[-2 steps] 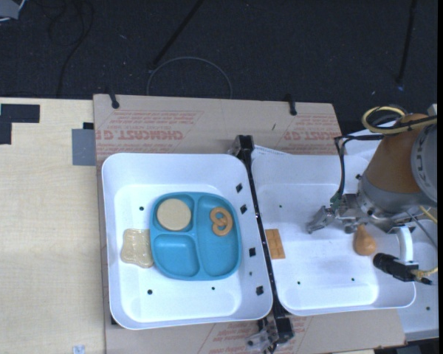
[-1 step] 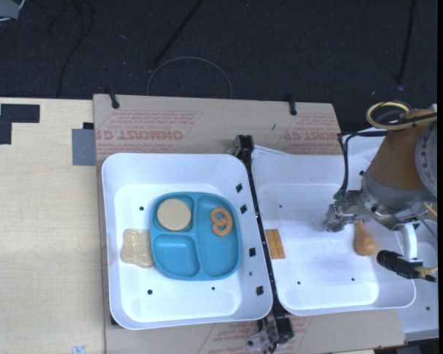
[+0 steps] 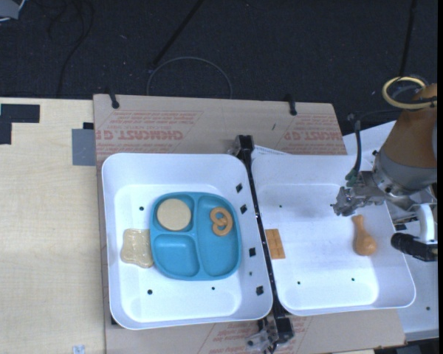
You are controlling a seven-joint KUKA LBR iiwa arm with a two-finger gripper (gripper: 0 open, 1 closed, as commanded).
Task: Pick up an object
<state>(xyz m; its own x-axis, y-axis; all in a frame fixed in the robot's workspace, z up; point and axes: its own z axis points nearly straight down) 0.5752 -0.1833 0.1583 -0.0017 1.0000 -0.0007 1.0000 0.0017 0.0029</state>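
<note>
Over the right shallow white bin [image 3: 310, 286], the grey 2-finger claw [image 3: 345, 203] hovers, its opening indiscernible, beside a tan wooden pear-shaped piece [image 3: 363, 237]

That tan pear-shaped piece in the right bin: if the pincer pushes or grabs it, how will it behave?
The tan piece lies on its side with a rounded bulb, so a push would probably roll or swivel it. Its narrow neck likely suits a grip better than the bulb. It looks rigid, though material is unclear.
</note>
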